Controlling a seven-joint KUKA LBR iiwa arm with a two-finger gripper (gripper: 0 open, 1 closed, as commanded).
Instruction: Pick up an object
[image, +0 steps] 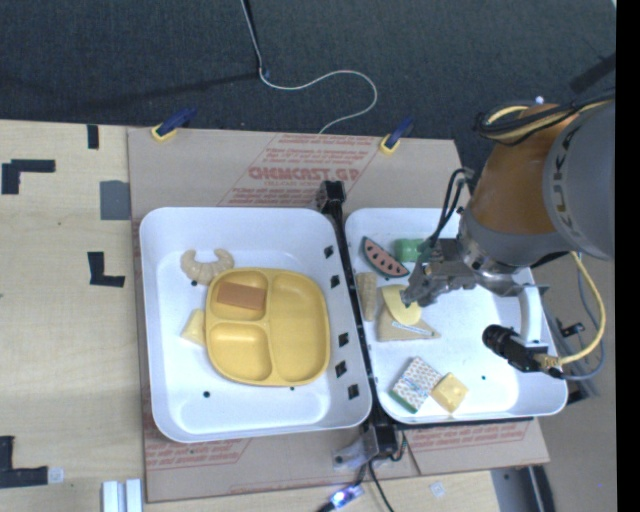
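**Two bins, gripper low over a yellow piece in the right one**

Two shallow white bins sit side by side on a cardboard-covered bench. The left bin (160, 330) bears a yellow divided plate (268, 326) with a brown slab (241, 294) in one compartment; a croissant-shaped toy (205, 263) lies just beside the plate's far edge.

The right bin (520, 395) holds a cluster of small toy foods. A watermelon slice (384, 258) and a green piece (407, 249) lie near the far wall. A checked packet (414, 384) and a yellow cube (449, 391) lie touching near the front.

The grey and orange arm reaches in from the right. Its gripper (418, 293) is down at a yellow banana-like piece (403, 312), which rests on a pale wedge (405, 330). From this slanted view, whether the gripper is released, clenched or grasping anything cannot be told.

Judged from this layout, the main risk is crowding. The yellow piece overlaps the wedge and lies close to the bin's dividing wall, so a closing grip could catch both, or nudge the piece aside and come up bare.
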